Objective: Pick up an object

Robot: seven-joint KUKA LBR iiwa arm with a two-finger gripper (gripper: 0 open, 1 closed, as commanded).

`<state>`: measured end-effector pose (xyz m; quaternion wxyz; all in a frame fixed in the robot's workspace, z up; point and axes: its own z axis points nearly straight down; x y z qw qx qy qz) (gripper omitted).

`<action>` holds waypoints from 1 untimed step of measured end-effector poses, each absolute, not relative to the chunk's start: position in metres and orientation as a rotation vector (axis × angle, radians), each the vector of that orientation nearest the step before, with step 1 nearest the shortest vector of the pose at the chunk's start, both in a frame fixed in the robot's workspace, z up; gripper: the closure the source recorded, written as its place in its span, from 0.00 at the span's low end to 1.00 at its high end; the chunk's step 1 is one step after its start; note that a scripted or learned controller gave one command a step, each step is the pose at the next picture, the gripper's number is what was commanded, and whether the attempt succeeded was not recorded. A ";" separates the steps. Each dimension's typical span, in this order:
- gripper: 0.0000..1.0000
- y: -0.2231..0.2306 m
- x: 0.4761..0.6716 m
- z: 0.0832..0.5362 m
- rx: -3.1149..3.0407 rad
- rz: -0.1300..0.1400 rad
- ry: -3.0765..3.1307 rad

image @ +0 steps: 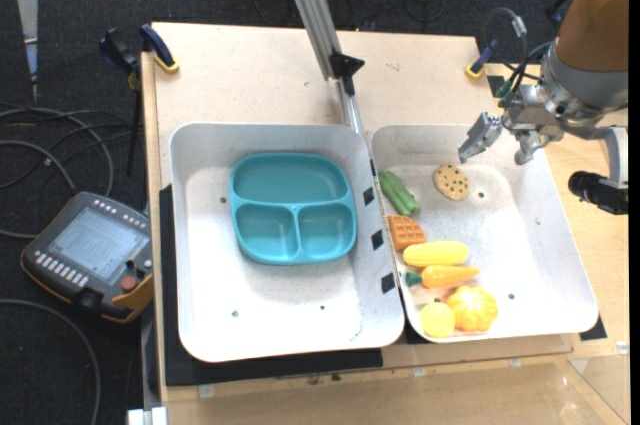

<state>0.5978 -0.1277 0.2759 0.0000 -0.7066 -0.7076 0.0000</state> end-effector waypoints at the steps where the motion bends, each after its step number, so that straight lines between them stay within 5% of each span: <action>1: 0.00 -0.128 0.598 0.276 -2.220 0.000 -2.223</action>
